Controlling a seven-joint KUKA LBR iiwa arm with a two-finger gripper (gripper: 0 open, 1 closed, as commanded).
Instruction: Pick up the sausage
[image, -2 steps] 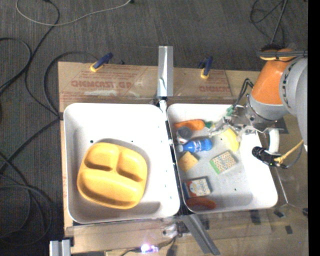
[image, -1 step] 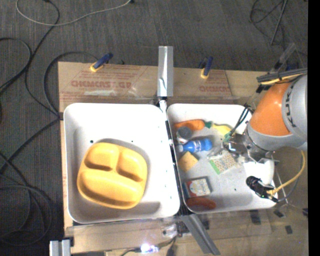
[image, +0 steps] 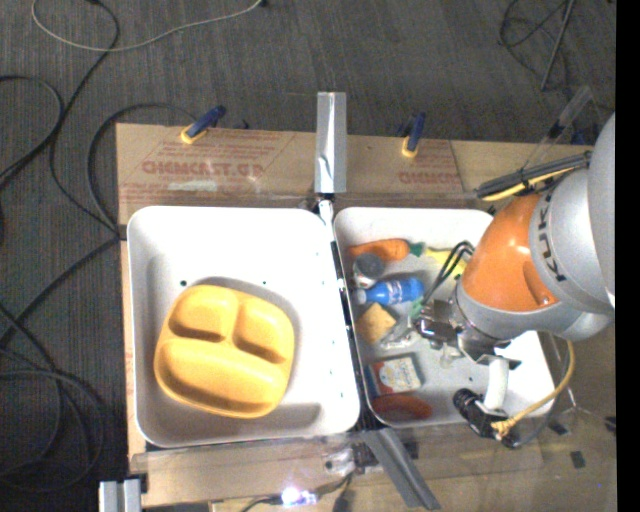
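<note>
The sausage (image: 402, 406) is a reddish-brown oblong lying along the near wall of the right bin (image: 350, 300). My gripper (image: 428, 326) hangs over the middle of that bin, above and slightly right of the sausage and apart from it. The grey arm with its orange band (image: 505, 265) covers the right half of the bin. Nothing is visibly held.
Around the gripper lie a blue bottle (image: 393, 292), an orange carrot (image: 385, 249), a tan lump (image: 375, 323) and a small labelled packet (image: 400, 373) just above the sausage. A yellow divided plate (image: 228, 348) sits in the left bin (image: 150, 240).
</note>
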